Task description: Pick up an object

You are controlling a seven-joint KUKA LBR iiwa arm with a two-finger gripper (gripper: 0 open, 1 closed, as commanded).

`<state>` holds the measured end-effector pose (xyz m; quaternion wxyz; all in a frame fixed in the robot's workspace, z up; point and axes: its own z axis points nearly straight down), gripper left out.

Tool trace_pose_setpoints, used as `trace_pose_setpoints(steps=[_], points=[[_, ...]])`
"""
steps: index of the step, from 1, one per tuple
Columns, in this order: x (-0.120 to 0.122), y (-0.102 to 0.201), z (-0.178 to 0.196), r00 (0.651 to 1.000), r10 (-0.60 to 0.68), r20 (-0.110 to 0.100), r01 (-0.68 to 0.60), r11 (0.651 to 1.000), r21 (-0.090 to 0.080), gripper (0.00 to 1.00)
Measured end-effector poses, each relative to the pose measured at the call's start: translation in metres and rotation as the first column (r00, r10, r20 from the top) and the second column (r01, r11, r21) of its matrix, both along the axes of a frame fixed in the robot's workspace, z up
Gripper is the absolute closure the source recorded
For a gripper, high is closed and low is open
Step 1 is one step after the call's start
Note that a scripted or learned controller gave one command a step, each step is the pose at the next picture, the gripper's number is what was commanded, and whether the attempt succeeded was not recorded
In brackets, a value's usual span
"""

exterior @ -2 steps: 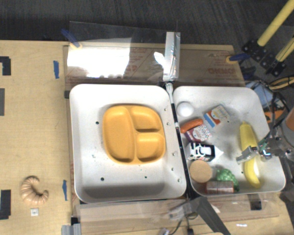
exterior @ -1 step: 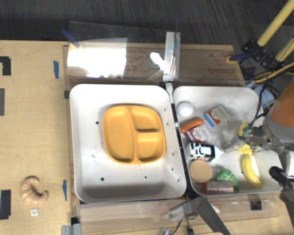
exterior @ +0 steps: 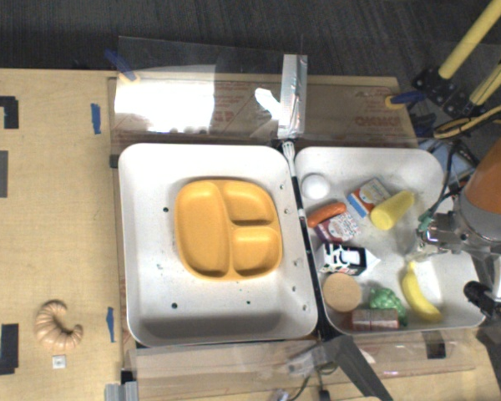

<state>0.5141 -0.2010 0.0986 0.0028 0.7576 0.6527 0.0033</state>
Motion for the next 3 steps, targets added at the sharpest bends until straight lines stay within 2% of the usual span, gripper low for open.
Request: trace_pose_setpoints(steps=[1,2,3], points=[[0.000,0.001,-0.001,1.000,0.002,-0.001,-0.002,1.000,0.002,0.00],[0.066,0.022,-0.012,0.999,-0.034,-0.004,0.034,0.999,-0.001,0.00],[0.111,0.024,-0.013,0.991,-0.124,-0.044,0.124,0.992,0.000,0.00]])
